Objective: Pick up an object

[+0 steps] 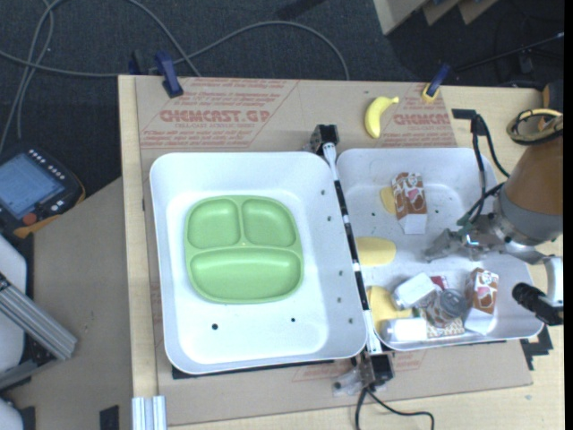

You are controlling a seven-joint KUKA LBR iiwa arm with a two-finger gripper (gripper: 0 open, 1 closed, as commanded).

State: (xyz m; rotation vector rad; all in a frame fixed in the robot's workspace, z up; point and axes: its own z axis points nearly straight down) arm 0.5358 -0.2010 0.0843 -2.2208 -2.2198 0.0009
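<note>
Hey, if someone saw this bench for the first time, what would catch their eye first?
Probably the green divided plate, alone in the middle of the left bin. Next, the clutter of small packages along the near side of the right bin, with the arm's gripper above that bin, and a yellow banana on the board behind.

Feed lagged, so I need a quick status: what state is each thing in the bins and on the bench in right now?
green divided plate: flat in left bin, nothing on it
small carton: lying in right bin, apart from pile
banana: on the bench, outside bins
pile of packets: heaped in right bin's near corner
tool: low over right bin
</note>
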